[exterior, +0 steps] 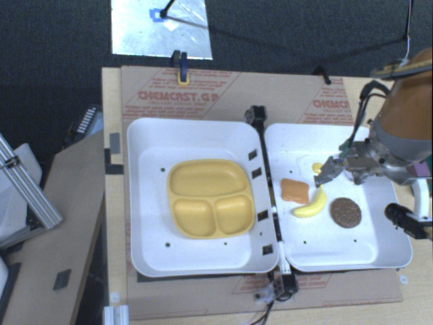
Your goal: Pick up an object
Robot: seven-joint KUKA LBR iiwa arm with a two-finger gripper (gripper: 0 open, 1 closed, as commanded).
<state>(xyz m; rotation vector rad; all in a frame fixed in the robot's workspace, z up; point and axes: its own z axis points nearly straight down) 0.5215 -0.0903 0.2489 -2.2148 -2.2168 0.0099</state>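
Hovering over the right bin (pixel 379 249), the gripper (pixel 323 176) sits just above the banana (pixel 309 206) and the orange block (pixel 295 190); whether its fingers are parted cannot be told, and nothing is seen held. Recommend descending squarely over one item, clear of the brown cookie (pixel 346 212). The cardboard (pixel 203 90) underneath reads "CHEMCAST".

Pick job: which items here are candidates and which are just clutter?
Job:
- banana
- orange block
- brown cookie
- small yellow piece
- pincer, over right bin

Lying about:
- yellow divided tray in left bin
- yellow clamp
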